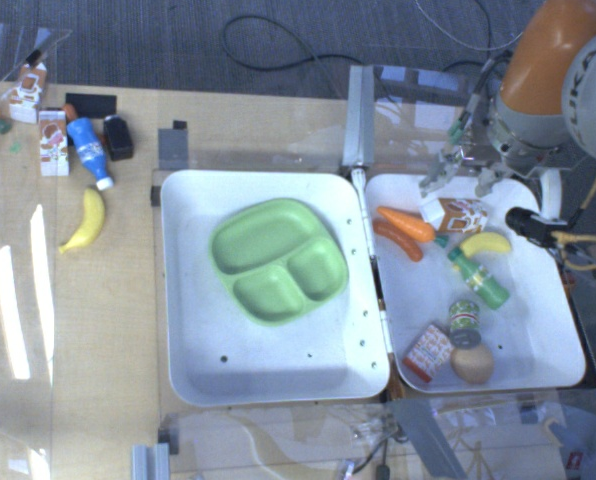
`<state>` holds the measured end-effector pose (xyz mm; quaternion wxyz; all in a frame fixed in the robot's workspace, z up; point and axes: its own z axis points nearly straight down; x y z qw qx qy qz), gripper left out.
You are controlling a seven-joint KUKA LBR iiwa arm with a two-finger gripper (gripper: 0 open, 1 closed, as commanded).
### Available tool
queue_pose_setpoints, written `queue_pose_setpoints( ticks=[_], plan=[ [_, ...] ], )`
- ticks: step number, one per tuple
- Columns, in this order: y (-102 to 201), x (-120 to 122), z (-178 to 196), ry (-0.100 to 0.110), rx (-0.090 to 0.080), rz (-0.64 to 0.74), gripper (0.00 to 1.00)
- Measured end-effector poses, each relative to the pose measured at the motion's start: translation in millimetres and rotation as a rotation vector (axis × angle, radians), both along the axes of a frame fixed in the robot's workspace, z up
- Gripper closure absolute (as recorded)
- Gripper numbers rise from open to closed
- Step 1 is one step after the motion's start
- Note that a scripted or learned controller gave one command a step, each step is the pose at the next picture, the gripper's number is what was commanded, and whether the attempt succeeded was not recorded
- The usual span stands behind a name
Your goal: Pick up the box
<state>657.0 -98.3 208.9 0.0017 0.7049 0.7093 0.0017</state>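
— What sits in the left bin [178, 298]?
— A green divided plate [278, 260], near its middle.
— And the right bin [568, 338]?
— Two carrots [403, 230] by its left edge, a patterned box [429, 353] near the front edge, a can [464, 315] just beside it.
— The gripper [461, 171]?
— Over the back edge, fingers spread apart, holding nothing; a white carton [461, 214] lies just below.

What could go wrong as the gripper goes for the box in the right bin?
The gripper sits at the far rim of the right bin, so it may clip the wall. The box lies at the near edge against a can and a brown fruit, which fingers could knock or grab instead.
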Motion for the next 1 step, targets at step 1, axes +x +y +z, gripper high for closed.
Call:
queue_pose_setpoints(
  ticks=[1],
  plan=[
    [-27.0, -45.9, -103.6, 0.001, 0.000, -0.046, 0.00]
  ],
)
